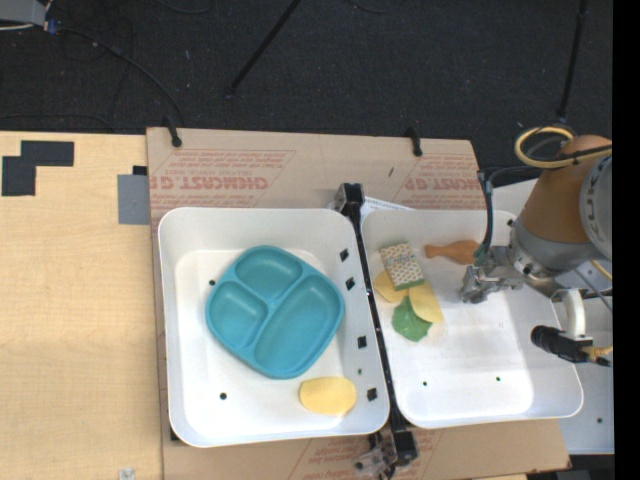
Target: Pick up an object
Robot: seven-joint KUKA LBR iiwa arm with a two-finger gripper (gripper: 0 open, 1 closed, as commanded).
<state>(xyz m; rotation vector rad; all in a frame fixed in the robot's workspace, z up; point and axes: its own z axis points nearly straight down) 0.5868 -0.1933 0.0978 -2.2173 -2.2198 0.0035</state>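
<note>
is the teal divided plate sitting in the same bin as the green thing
No, the teal divided plate lies in the left bin, while the green thing lies in the right bin beside the yellow pieces.

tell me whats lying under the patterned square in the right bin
The patterned square overlaps a yellow piece, beside a green piece. How far the yellow piece runs beneath it is covered.

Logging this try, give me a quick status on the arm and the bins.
Gripper low over the right bin, nothing seen between its fingers. Small pile just to its left. Teal plate and yellow piece in the left bin.
</note>
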